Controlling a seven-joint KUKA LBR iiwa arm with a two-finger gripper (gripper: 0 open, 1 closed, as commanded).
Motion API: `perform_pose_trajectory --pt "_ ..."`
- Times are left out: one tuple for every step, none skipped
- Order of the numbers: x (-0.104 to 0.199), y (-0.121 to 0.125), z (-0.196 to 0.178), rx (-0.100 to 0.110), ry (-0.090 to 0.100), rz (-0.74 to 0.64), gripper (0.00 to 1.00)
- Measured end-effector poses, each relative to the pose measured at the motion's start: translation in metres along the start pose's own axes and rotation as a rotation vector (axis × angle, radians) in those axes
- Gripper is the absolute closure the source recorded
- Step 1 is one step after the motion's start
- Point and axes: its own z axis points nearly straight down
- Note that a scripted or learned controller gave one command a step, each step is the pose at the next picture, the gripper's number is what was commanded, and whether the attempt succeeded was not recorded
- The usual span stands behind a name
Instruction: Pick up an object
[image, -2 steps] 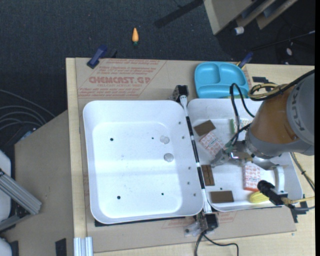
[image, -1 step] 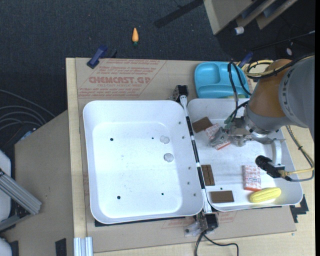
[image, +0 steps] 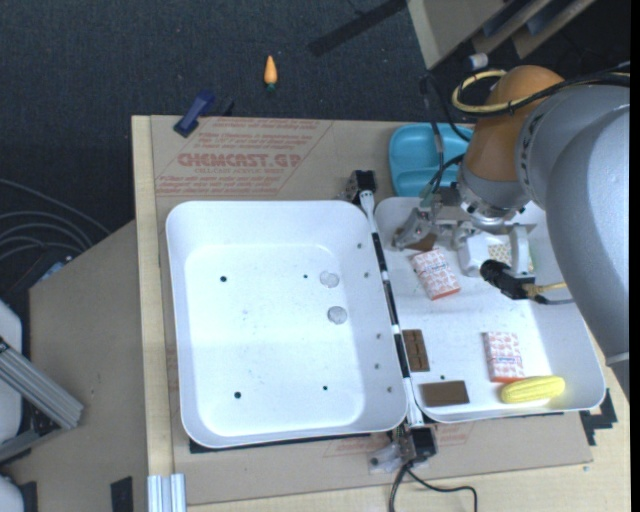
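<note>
Right bin (image: 570, 345) holds two packets, a yellow corn cob (image: 532, 389) — hand (image: 440, 228) state unclear.

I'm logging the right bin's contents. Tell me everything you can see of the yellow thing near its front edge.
The yellow object looks like a small toy corn cob, seemingly plastic, bright yellow with a bumpy surface. It lies on its side, long axis roughly left to right, in the right bin near the front rim. Its upper edge sits very close to a red-and-white packet; whether they touch is unclear. It lies well apart from the gripper.
</note>
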Motion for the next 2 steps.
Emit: perform_pose_trajectory --pt "0.0000 0.0008 -0.0109 -0.003 -0.002 -0.001 1.00" --pt "0.0003 0.0007 -0.0106 -0.002 -0.001 -0.001 0.00"
